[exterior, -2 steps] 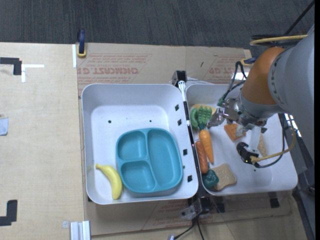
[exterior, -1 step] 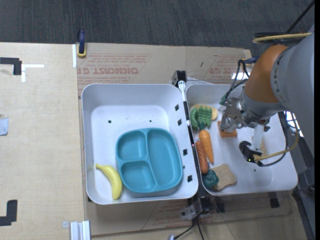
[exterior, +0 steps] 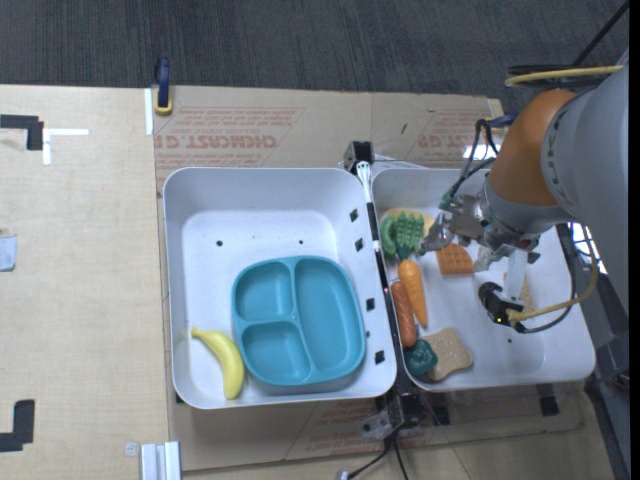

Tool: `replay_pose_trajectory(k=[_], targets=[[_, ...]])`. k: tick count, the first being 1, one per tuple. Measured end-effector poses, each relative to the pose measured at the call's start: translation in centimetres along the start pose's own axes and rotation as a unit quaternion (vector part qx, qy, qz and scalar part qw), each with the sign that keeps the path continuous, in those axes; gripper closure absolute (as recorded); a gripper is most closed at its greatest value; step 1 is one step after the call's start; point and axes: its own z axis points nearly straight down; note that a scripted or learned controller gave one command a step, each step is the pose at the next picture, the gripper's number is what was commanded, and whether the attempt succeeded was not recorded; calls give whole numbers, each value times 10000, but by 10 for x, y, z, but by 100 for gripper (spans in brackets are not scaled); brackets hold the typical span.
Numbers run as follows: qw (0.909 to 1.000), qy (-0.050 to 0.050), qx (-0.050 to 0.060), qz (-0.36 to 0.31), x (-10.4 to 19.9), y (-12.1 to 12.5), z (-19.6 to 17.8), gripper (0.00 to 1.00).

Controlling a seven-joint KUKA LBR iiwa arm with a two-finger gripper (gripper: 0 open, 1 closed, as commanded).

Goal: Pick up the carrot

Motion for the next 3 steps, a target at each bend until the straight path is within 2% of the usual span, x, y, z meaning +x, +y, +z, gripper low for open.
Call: replay_pose_trajectory(k=[1, 2, 3], targets=[[9968, 4, 57, 796, 5, 19, 9, 0], [9878, -4, 144, 1552, 2, -6, 19, 0], [9467, -27, 148, 3217, -5, -32, 18, 0]])
